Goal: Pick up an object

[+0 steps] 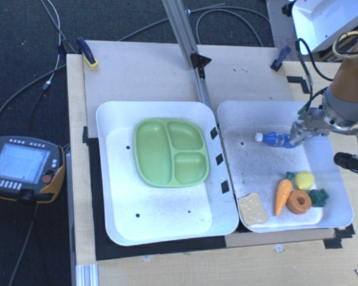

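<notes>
Across the bench's right bin (244, 177), the small blue bottle (274, 139) lay lengthwise left-to-right, its right end at the gripper (302, 132), whose finger opening I couldn't make out.

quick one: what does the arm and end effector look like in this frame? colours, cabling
Arm: grey wrist segment under a wide orange band. Black cables loop along it from the white housing above. Gripper: small, metallic grey, mounted beneath the grey wrist. No legible markings.

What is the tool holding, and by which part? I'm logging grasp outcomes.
Cannot be told: the tool sits at the blue bottle's base end, opposite its white cap, but a grip isn't visible.
</notes>
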You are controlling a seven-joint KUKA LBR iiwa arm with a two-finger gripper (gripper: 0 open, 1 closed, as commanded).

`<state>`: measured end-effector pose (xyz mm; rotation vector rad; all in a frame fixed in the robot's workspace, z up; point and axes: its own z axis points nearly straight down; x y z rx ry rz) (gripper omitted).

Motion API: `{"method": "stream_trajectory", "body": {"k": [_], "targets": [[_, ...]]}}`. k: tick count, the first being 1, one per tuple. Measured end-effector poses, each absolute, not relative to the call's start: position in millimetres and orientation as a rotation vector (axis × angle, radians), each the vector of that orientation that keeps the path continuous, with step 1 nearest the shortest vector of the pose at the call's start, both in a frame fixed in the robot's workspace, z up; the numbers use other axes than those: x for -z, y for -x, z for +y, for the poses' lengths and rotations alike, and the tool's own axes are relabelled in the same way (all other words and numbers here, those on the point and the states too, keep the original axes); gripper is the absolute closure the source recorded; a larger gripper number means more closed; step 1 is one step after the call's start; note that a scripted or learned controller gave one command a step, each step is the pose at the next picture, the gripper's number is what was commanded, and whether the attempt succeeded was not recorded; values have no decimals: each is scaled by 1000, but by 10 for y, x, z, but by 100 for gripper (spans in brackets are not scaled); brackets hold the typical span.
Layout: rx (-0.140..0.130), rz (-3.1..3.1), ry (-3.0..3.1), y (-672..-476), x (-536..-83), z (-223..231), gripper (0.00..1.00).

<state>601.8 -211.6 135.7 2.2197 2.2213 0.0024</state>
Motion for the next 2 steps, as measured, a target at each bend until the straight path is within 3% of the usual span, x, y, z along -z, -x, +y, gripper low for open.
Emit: {"method": "stream_trajectory", "body": {"k": [2], "targets": [[-4,2219,-2217,-6009,-2145,-2188,100]]}}
